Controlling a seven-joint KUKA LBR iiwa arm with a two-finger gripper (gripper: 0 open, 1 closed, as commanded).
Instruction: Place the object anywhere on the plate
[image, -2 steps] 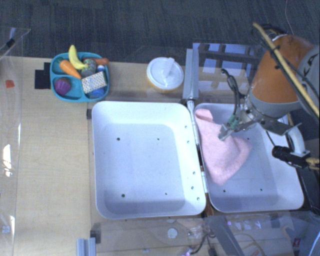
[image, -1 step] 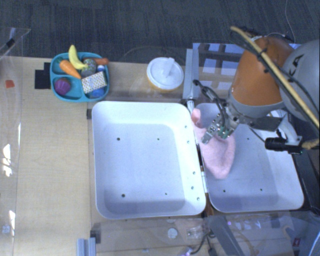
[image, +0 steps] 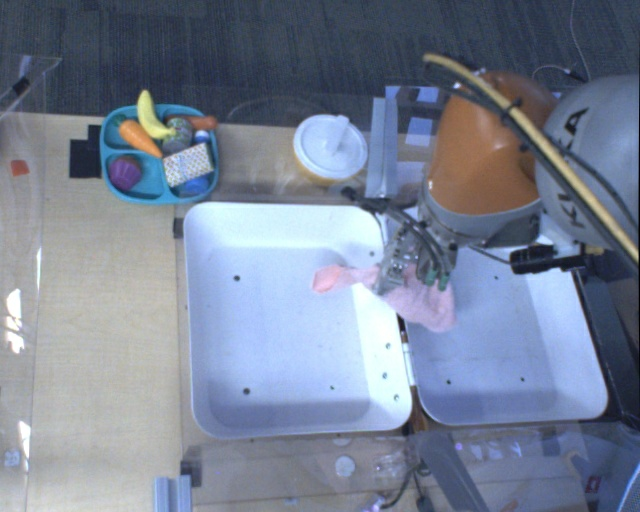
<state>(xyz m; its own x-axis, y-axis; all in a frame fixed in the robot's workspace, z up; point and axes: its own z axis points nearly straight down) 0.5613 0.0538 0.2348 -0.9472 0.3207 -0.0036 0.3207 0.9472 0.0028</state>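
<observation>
Camera view, right of centre: the claw (image: 412, 268) hangs under the orange wrist band over the seam between the two white bins, with a limp pink cloth (image: 425, 302) bunched at its tips. Whether the jaws are closed on the fabric or merely resting against it cannot be told from this angle. One end of the cloth trails left into the left bin (image: 250, 390), the larger fold sags over the lip of the right bin (image: 520, 400). The only plate-like target is the blue divided plate (image: 155, 190) of toy food at the upper left of the frame, on the table (image: 90, 330), well apart from the cloth. Likely risks: a thin pinch could let the cloth slip out on the long carry, the trailing end could snag on the bin wall, or the draped cloth could knock the toy banana (image: 150, 115) and carrot (image: 138, 137) out of their compartments.
</observation>
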